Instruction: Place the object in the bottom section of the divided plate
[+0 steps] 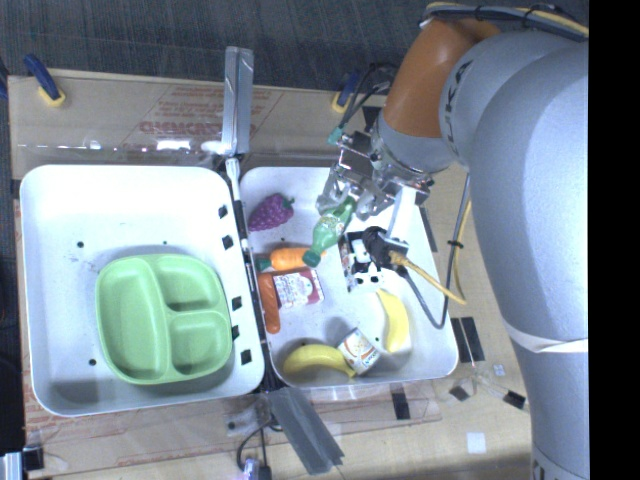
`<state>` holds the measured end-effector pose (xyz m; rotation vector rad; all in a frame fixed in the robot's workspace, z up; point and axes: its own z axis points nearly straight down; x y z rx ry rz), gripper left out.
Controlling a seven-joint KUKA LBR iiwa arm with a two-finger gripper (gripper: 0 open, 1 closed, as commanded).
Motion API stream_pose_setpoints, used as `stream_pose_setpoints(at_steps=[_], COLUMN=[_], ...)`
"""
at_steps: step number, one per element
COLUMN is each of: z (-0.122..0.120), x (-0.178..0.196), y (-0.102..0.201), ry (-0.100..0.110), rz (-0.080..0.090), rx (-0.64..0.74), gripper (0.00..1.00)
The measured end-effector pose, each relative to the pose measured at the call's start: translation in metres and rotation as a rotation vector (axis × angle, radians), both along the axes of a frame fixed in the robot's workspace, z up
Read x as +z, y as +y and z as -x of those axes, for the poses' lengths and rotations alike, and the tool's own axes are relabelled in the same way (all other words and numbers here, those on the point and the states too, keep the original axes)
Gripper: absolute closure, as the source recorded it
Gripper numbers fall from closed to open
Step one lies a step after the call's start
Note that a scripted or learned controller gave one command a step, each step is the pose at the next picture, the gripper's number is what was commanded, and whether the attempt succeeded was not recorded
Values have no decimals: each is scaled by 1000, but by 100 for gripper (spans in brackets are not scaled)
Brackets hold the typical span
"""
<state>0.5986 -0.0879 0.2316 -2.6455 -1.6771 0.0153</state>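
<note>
In the right bin [300,183] the gripper [348,206] crowds the green bottle [325,233], hold impossible to tell, the divided plate [105,308] waiting 1 bin left.

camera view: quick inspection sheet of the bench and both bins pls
surface: left bin and right bin, both white, side by side on a brown board
job's things: green divided plate flat in the left bin
clutter: right bin holds grapes, bottle, carrot, packet, two bananas, small tub
grippers: tool over the right bin's back, above the bottle
cables: dark cable loops by the right bin's right wall
surroundings: blue clamps on the board's back edge
</note>
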Motion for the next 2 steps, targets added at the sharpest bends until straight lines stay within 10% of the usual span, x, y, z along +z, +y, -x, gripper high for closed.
stream_pose_setpoints(at_steps=[1,2], z=[-1,62], x=[13,-1], y=[58,123], ry=[0,-1], rz=[-3,1], rx=[292,230], gripper=[100,100])
